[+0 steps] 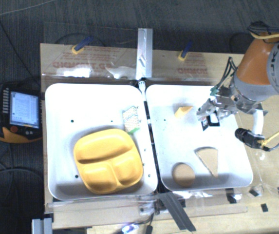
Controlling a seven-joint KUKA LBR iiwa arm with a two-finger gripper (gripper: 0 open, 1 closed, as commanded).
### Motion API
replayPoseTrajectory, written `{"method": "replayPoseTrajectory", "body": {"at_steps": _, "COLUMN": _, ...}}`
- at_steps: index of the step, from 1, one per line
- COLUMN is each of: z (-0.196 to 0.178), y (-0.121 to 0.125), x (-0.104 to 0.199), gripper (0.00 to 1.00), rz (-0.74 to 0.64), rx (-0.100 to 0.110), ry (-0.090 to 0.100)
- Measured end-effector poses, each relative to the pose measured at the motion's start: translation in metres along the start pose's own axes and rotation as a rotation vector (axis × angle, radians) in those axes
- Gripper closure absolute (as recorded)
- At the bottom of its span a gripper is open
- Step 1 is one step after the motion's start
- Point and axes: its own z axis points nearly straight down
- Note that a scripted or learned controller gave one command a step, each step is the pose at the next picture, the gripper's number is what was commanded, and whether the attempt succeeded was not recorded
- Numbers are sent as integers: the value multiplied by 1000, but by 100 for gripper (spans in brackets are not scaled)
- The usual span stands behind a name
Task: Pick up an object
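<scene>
Gripper (211, 115) hovers right of centre over right bin (246, 177), near yellow wedge (182, 111), likely lining up pick; jaws' opening unclear, nothing visibly held.

A tray (108, 160) lies in the left bin (61, 130), a wedge (208, 159) in the right bin (168, 130).

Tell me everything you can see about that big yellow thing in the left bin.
The yellow tray is a rounded, smooth piece that looks like moulded plastic, divided by shallow ridges into one long compartment across the top and two smaller ones below. It lies flat, open side up, slightly turned, on the floor of the left bin, toward its near right corner. Nothing sits in it. A small green-and-white packet lies just beyond its upper right edge, close to it or touching; I cannot tell which. The gripper is over the other bin.
</scene>
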Motion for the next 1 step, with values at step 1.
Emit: {"method": "replayPoseTrajectory", "body": {"at_steps": 1, "z": 25, "y": -15, "x": 10, "gripper": 100, "rz": 123, "rx": 2, "ry": 2}}
